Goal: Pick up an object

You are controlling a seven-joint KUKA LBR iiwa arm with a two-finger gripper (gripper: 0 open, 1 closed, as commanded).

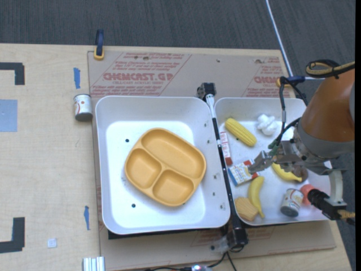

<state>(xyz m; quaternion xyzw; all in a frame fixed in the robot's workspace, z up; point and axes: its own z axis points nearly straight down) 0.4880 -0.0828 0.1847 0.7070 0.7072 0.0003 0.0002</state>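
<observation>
The right bin holds several small items: a corn cob, a white crumpled piece, a red and blue packet, a small banana, a round yellow piece and a small can. A second banana lies partly under the arm. My gripper hangs low over the middle of this bin, between the packet and the second banana. I see nothing held in it.
The left bin holds a yellow divided plate. A small tin stands on the bench left of that bin. An orange-red item lies at the right bin's near right corner.
</observation>
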